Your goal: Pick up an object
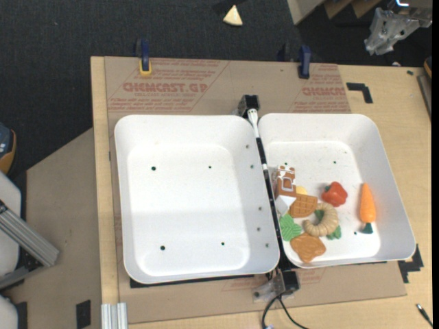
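The right bin (357, 132) holds a cluster of toy foods in its lower half. A red pepper (335, 193) lies beside an orange carrot (367, 204) near the right wall. A waffle-like square (303, 205), a beige ring (324, 219), a green leaf (289, 229) and an orange-brown piece (308, 248) sit close together toward the left wall. A small brown-and-white piece (286, 179) lies just above them. My gripper (392, 25) hangs high at the top right, well beyond the bin's far edge and away from all the objects.
The left bin (134, 184) adjoins the right one along a black-clipped seam (260, 163). Both rest on a brown board (226, 81) held by two blue clamps (143, 55). A yellow wedge (234, 16) lies on the dark floor behind.
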`<state>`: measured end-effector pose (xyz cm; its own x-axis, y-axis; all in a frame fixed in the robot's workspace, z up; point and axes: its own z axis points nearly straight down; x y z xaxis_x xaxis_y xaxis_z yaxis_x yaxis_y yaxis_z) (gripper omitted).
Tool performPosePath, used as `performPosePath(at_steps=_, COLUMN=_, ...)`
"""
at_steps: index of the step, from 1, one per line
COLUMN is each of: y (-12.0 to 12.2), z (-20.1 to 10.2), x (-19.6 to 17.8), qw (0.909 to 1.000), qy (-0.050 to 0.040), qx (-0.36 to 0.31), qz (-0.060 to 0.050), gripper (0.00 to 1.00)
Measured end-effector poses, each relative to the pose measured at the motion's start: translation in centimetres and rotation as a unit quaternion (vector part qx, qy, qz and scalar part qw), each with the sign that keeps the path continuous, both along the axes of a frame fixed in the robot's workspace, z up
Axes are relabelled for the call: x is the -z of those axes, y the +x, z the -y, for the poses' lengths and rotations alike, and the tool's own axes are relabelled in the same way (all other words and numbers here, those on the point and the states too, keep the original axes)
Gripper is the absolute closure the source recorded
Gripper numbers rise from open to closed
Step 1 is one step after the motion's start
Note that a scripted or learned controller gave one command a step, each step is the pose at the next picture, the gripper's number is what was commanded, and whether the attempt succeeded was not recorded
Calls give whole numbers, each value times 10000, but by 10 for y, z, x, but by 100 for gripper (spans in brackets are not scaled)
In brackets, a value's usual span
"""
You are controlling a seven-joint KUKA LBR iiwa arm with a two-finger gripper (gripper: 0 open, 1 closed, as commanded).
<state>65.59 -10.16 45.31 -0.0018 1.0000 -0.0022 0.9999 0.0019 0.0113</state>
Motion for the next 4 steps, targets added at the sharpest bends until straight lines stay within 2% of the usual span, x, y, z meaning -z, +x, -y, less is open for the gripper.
performPosePath(at_steps=1, y=6, z=4, x=-77, qw=10000, qy=-3, qx=0, qz=6, gripper=100)
performPosePath(at_steps=2, y=-25, z=4, x=-84, qw=10000, qy=11, qx=15, qz=-51, gripper=100)
performPosePath(at_steps=3, y=-80, z=25, x=-83, qw=10000, qy=12, qx=27, qz=-63, gripper=100)
performPosePath(at_steps=4, y=-118, z=67, x=-83, qw=10000, qy=7, qx=37, qz=-61, gripper=100)
